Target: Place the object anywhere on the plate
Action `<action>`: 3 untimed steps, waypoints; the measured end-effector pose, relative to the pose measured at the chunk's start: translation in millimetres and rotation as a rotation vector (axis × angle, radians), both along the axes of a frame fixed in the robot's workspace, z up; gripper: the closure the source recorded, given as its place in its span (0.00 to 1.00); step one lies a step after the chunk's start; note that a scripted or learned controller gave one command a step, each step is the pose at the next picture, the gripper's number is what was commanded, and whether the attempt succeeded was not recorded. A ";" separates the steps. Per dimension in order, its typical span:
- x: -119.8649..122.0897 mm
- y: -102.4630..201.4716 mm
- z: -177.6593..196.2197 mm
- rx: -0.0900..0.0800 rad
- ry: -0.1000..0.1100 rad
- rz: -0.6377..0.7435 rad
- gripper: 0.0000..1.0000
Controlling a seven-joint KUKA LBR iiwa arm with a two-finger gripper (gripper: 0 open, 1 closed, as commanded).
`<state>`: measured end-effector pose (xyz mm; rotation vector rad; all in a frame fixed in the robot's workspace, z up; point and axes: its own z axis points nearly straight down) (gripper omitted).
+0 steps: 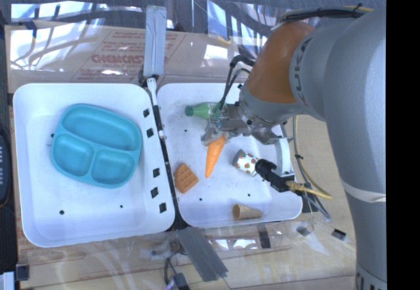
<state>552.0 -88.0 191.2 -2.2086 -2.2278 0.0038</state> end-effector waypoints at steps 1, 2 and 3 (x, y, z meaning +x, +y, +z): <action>32.4 64.0 -0.4 0.001 -0.002 0.003 1.00; 21.5 143.6 -1.1 0.000 0.002 0.005 1.00; 21.6 141.2 -1.0 -0.001 0.002 0.002 0.00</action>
